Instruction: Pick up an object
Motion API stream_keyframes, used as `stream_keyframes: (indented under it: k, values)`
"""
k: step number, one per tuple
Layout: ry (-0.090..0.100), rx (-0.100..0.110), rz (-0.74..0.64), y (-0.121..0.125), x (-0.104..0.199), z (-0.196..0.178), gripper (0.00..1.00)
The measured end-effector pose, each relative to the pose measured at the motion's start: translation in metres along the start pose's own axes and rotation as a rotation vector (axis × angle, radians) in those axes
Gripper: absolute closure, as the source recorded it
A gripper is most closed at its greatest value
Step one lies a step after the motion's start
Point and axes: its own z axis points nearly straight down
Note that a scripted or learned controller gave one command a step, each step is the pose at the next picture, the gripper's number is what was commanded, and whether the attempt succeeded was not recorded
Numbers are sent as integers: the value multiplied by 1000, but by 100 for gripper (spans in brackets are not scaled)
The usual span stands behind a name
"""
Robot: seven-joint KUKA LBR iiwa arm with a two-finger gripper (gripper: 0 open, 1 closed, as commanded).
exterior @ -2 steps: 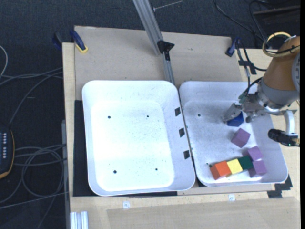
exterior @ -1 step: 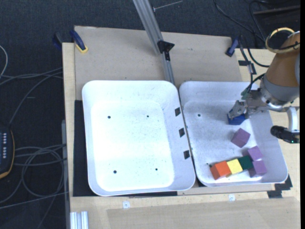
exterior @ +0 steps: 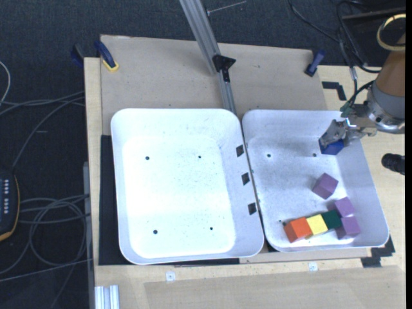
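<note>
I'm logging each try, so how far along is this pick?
Done: the two-finger gripper has lifted a small blue block, seen between its fingers above the right white bin. In hand: that block. Left: keeping hold; the purple cube and the orange, yellow, green and purple blocks lie untouched.

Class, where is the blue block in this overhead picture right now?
The blue block is in the right bin, near its far right corner, right at the claw and above the lone purple block.

blue block (exterior: 331, 147) at claw (exterior: 336, 136), right bin
</note>
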Motion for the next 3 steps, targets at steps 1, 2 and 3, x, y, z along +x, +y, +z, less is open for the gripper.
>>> stream_keyframes:
  k: [1, 2, 3]
  values:
    - [0, -1, -1, 2, 0, -55, 100]
    - [6, 8, -4, -11, 51, -57, 100]
    - [6, 10, -5, -14, 103, -49, 100]
